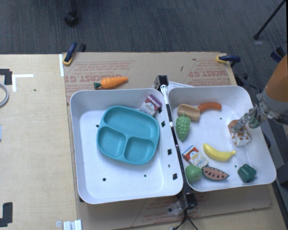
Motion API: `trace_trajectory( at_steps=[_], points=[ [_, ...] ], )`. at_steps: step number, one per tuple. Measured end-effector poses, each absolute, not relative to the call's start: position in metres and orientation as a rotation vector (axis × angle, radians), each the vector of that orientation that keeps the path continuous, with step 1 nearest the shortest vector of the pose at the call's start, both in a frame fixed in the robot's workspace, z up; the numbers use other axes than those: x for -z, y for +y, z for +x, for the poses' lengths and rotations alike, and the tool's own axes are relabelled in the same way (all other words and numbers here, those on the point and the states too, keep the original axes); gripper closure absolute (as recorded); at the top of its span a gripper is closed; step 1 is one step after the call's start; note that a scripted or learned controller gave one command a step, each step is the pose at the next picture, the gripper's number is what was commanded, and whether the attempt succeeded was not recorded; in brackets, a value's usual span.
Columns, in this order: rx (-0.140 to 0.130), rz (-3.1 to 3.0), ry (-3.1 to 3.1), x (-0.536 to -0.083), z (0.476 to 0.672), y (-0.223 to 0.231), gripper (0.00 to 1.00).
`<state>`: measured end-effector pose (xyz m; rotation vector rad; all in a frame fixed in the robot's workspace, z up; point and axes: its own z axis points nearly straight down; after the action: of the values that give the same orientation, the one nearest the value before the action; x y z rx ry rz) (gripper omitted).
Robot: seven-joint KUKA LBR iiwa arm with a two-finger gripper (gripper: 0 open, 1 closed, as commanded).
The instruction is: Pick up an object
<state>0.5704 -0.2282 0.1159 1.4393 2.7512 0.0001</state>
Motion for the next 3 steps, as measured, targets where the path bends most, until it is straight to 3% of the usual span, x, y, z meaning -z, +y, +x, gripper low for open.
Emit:
trace_trajectory(
  at_steps=[1, 2, 3],
  points=[
    [0.000, 1.753, 2.604, -0.220, 0.593, -0.132, 1.00],
    [0.000, 1.753, 2.604, -0.220, 0.593, -0.132, 0.00],
    [0.000, 1.714, 2.632, -0.131, 0.539, -0.193, 0.00]
  ],
)
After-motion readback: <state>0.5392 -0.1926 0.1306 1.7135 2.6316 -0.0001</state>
